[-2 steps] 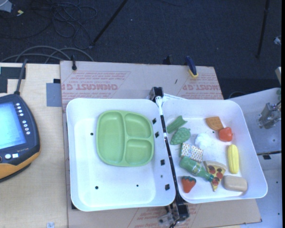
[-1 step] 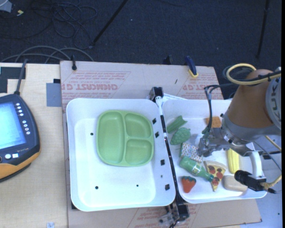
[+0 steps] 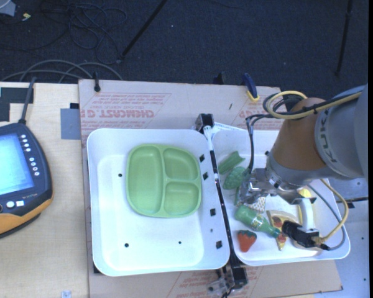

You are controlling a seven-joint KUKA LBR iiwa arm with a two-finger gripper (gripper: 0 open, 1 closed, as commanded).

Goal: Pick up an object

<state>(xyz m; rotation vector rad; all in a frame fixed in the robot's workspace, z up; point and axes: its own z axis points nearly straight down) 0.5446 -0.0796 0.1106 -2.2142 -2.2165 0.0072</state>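
The right bin (image 3: 336, 250) holds several small toys. Two green pieces (image 3: 232, 162) (image 3: 235, 178) lie near its left wall, with a green bottle (image 3: 256, 220) below them. A red strawberry (image 3: 247, 240) sits at the front, and a pizza-slice toy (image 3: 280, 218) lies beside the bottle. My gripper (image 3: 255, 194) hangs low over the middle of this bin, just above the bottle and right of the lower green piece. The orange band and grey wrist (image 3: 301, 144) cover the bin's back right part.
The left bin (image 3: 112, 241) bears a light green divided plate (image 3: 163, 180). A handheld pendant with a screen (image 3: 12, 179) lies on the bench at far left. Cables (image 3: 326, 225) loop off the wrist over the right bin's right side.
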